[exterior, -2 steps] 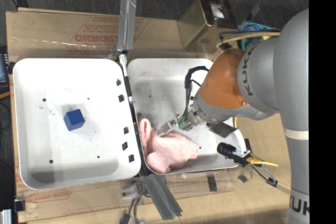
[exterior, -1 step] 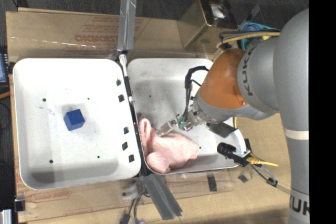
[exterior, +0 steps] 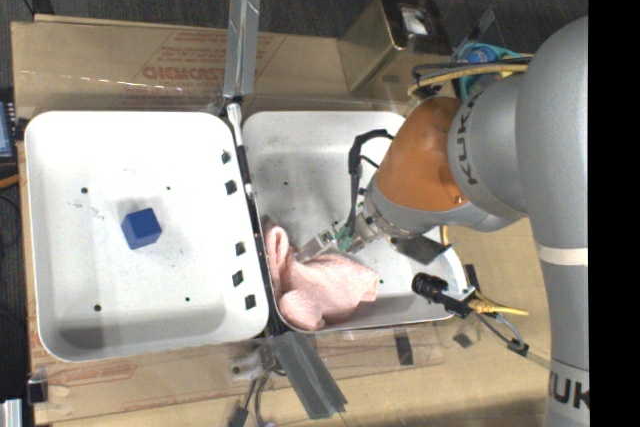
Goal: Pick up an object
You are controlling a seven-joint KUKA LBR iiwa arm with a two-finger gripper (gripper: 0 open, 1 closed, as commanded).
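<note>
I have the arm [exterior: 500, 145] reaching in from the right of the frame, its orange band hanging over the right-hand bin [exterior: 300, 140]. The gripper [exterior: 335, 240] sits low in the lower middle of the frame, right at the upper edge of the pink cloth [exterior: 320, 290] that lies crumpled in that bin's lower left corner, against the divider between the two bins. I read this as the reach-and-close step on the cloth: the tool is down at it, but I see no fabric lifted. Whether the gripper is spread or closed I cannot tell; the wrist hides most of it and what shows is small and cluttered.

The other candidate, a blue cube [exterior: 142, 227], rests alone on the floor of the left-hand bin [exterior: 60, 315], well apart from the arm.

My judgement for the next move: close firmly on a fold of the cloth, then rise straight up, watching that the fabric actually comes away with the tool rather than slipping out.
</note>
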